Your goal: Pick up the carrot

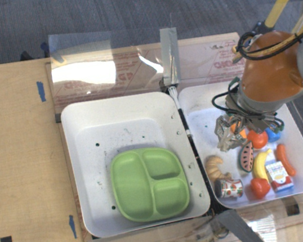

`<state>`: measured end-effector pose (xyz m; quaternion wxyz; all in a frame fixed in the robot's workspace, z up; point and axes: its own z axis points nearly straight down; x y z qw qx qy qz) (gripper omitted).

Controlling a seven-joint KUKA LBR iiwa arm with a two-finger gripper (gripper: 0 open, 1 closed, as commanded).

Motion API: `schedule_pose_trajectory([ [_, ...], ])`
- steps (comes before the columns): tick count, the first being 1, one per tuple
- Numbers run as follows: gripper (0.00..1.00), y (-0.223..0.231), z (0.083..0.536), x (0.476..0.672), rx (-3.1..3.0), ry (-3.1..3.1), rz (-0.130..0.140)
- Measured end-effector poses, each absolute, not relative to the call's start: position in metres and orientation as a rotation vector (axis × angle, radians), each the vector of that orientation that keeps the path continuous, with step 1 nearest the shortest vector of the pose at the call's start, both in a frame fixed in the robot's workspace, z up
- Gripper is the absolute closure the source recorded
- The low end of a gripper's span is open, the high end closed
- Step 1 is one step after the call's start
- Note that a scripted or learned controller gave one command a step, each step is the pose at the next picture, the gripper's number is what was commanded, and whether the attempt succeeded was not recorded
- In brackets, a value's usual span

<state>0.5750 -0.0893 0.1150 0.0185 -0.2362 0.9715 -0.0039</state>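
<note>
- The grey arm (272,70) reaches in from the right, its orange band hanging over the back of the right bin (195,110).
- The gripper (234,131) is down low in that bin, a tangle of metal and cables just above the pile of toy food; from where I stand I cannot tell what state it is in.
- The carrot (285,159) lies on the bin floor near the right wall, a slim orange-red stick pointing roughly front to back, apart from the gripper and to its right.
- Just left of the carrot sits a banana (261,164), and left of that a watermelon slice (245,159) stands on edge.
- A red tomato (258,140) rests just below the gripper, with something blue (274,133) beside it.
- A small juice carton (278,175) stands at the front of the bin, touching a second red tomato (259,187) on its left.
- A croissant (214,165) lies near the left wall of the right bin, and a small tin can (230,189) lies on its side in front of it.
- The left bin (85,134) holds a green divided plate (149,184), set toward the front.
- Both bins sit side by side on the wooden bench (16,167).
</note>
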Motion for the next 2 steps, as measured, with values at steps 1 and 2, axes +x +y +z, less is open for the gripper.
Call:
schedule_pose_trajectory([
  [1, 1.00, -0.088, 0.126, 0.577, -0.732, 3.008, -0.014],
  [2, 1.00, -0.028, 0.190, 0.630, -0.260, 3.116, 0.003],
])
